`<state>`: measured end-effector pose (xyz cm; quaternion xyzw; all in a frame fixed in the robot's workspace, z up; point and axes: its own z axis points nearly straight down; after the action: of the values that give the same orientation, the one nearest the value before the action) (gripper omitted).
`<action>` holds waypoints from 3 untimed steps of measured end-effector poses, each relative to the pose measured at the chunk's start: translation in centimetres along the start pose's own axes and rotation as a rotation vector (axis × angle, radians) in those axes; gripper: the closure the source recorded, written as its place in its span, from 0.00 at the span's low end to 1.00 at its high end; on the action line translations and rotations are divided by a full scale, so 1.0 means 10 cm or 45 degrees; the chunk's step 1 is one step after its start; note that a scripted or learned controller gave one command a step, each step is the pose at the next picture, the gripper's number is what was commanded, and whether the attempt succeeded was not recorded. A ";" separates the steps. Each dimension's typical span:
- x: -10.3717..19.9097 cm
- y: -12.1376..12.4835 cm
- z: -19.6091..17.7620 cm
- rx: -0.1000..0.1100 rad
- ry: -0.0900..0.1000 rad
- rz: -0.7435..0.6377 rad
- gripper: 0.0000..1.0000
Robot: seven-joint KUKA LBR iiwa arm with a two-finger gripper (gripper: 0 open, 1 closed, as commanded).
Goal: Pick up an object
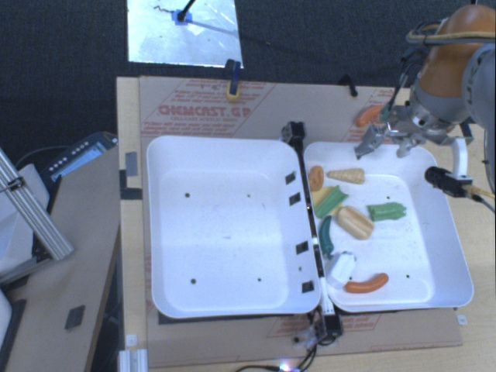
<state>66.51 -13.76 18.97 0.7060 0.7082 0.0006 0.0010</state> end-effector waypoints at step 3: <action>0.26 -0.01 1.04 -0.005 0.000 -0.009 0.00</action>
<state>66.44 -11.21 8.56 0.7035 0.7107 0.0018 0.0024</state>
